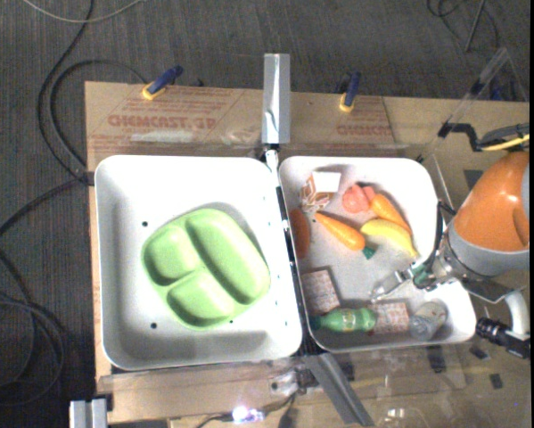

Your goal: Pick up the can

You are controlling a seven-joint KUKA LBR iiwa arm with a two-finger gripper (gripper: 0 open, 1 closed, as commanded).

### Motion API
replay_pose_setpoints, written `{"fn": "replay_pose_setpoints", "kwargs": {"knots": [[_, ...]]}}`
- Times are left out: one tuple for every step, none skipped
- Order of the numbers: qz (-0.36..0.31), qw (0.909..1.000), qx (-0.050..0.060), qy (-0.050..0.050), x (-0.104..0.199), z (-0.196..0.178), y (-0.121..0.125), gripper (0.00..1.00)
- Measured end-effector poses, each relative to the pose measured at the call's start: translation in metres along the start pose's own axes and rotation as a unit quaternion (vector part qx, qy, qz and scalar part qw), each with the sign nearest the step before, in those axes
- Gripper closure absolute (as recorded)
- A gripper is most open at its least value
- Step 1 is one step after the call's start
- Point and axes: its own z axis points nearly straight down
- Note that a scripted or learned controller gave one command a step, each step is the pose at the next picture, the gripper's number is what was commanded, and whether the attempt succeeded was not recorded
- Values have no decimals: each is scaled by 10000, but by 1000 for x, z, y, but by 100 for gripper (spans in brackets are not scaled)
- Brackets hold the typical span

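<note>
Gripper (400, 281) low in right bin (445, 194) nr its right wall — fingers' state can't tell — just above can (427, 319) at near-right corner.

both bins (115, 239) are white. the divided plate (206, 267) in the left bin is light green. in the right bin: two orange carrots (340, 230) with green tips, a yellow banana (390, 234), a green bottle (349, 320), a silvery-grey can (427, 319). the arm (494, 217) is grey with an orange band. the bench board (204, 123) is tan with red lettering.
</note>
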Motion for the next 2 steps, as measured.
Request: {"fn": "replay_pose_setpoints", "kwargs": {"knots": [[-138,9999,-12,-1,-14,-28,34,0],[-146,9999,-3,10,-13,-35,35,100]]}}
